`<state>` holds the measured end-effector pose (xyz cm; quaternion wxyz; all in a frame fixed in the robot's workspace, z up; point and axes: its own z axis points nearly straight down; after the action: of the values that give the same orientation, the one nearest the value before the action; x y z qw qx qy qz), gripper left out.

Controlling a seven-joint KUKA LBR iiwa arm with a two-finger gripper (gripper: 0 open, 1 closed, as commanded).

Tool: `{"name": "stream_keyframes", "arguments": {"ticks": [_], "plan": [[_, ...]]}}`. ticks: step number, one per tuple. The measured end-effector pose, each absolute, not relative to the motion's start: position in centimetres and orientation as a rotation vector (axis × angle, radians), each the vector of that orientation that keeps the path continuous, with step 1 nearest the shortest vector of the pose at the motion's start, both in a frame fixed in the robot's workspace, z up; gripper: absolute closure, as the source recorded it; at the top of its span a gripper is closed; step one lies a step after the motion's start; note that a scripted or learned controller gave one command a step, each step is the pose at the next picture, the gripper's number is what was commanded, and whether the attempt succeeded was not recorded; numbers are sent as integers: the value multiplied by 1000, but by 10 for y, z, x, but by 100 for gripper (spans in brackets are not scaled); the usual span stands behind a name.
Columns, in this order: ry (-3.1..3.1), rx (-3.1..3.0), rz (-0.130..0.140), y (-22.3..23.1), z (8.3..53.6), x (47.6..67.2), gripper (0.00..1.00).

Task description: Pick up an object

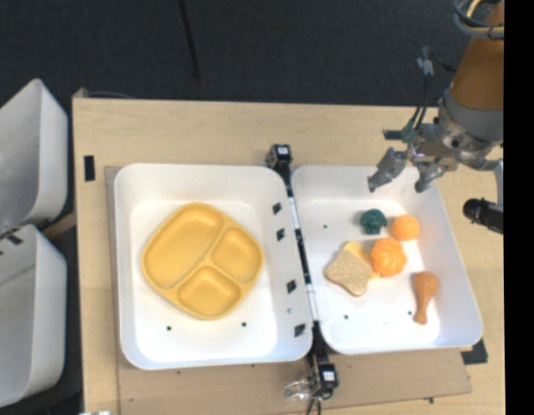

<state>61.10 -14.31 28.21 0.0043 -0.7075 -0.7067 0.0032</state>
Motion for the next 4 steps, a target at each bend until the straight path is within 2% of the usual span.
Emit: {"name": "stream_keyframes", "arguments": {"ticks": [1,2,4], "plan": [[-2223,-2221,-2,-143,289,613,0],[-2219,-2224,6,-155,235,611,0],[-2218,-2226,6,-156,128,624,0]]}}
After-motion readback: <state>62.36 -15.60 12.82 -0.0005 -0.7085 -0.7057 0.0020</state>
